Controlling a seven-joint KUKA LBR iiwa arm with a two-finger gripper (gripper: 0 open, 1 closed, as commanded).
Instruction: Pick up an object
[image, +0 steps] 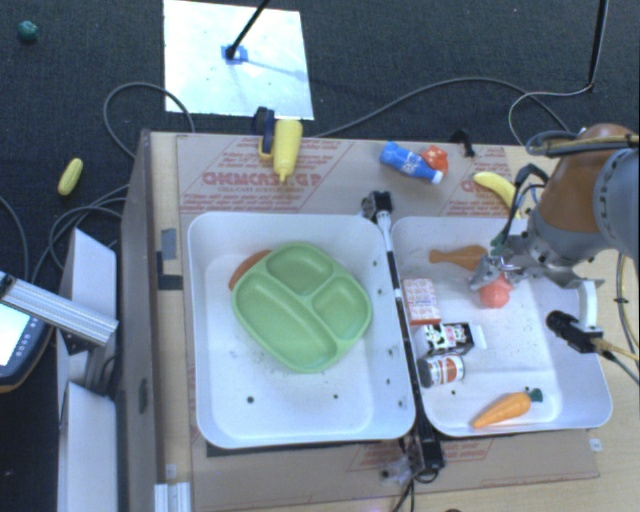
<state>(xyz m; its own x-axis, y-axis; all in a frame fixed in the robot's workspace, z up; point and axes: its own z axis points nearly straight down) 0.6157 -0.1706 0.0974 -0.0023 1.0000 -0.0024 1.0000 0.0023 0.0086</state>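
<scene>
Here, tool (492, 276) over red ball (495, 293) (grip unclear), wooden spoon (458, 257) just beside, carrot (505, 407) apart.

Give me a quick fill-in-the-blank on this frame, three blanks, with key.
1. The green divided plate lies in the ____ bin.
2. The gripper is right above a small ____ ball.
3. The toy carrot lies near the ____ edge of the right bin.

Missing words: left; red; front
</scene>
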